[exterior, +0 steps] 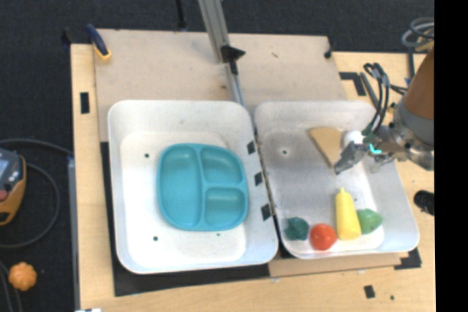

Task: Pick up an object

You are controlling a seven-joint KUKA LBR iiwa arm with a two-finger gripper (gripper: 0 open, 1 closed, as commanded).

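Far left, off the desk: a small orange ball on the dark floor, and above it an orange-and-grey device cut by the frame edge. At the desk's back left corner lies a blue and yellow tool.

Left bin: holds one teal divided plate, three compartments, lying flat and roughly centred. An aluminium post rises behind the seam between the two bins.

Right bin: candidate objects are grouped along the front edge. From the left: dark green rounded piece, red tomato-like piece, yellow bottle-shaped piece lying lengthwise and touching the red one, light green piece just beside the yellow one. A tan wedge lies apart from these, toward the back of the bin.

The hand reaches in from the right, hanging over the back right part of the bin, just beside the tan wedge's right edge. Cannot tell whether its jaws are spread or pressed together; nothing visibly pinched. Grey arm with orange band at the right edge, cables looping above the wrist.
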